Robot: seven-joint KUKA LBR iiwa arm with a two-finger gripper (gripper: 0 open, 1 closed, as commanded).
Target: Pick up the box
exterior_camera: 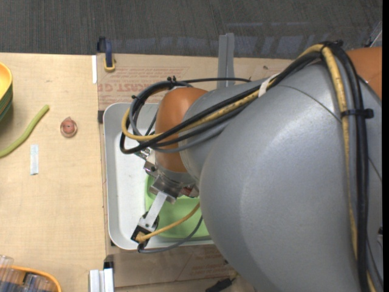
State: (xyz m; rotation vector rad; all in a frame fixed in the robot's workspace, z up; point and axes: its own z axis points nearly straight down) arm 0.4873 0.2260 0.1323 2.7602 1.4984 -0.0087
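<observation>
Apparently the pick is mid-attempt: the gripper [175, 190] sits low in the white bin [118, 163] over a green thing [152, 193], perhaps the box, though the arm [285, 163] hides whether it grips anything, so lifting remains.

the grey arm [285, 175] reaches in from the right, its broad body close under the camera. the orange band [176, 123] sits at its far end, looped by black and yellow cables [231, 104]. the gripper [172, 186] hangs just below the band, pointing down.

1 white bin [121, 181], 1 pink disc [68, 127], 1 green strip [25, 134], 1 yellow bowl [5, 96].
</observation>
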